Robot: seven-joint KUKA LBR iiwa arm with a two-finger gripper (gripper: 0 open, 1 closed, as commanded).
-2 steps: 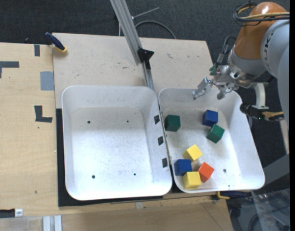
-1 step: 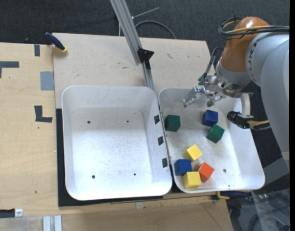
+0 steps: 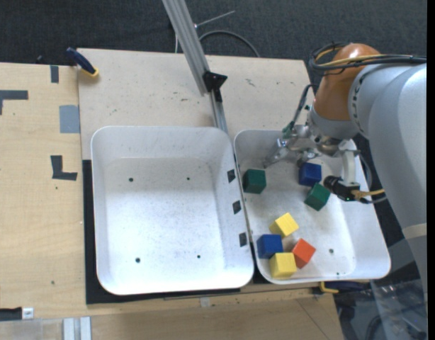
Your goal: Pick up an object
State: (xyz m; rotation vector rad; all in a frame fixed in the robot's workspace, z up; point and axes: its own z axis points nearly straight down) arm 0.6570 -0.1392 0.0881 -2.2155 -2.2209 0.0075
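Nearest the camera, at the front of the right bin (image 3: 366, 261): a yellow cube (image 3: 283, 264), w/ an orange-red cube (image 3: 303, 251) touching it on the right and a blue cube (image 3: 269, 245) just behind-left. A second yellow cube (image 3: 285, 224) sits tilted just behind those. Mid-bin: a dark green cube (image 3: 254, 180) by the left wall, another green cube (image 3: 317, 196) to the right, tilted. Behind it a second blue cube (image 3: 309, 173), right under the gripper (image 3: 300, 144). Gripper's low over the bin's back part; whether it's apart or together, can't tell, wrist blocks it. Nothing visibly held. Left bin (image 3: 104, 190) sits alongside, touching the right one. Far back on the bench: a blue-and-yellow clamp (image 3: 83, 61) at the left corner, and a grey metal pole (image 3: 189, 37) slanting up.
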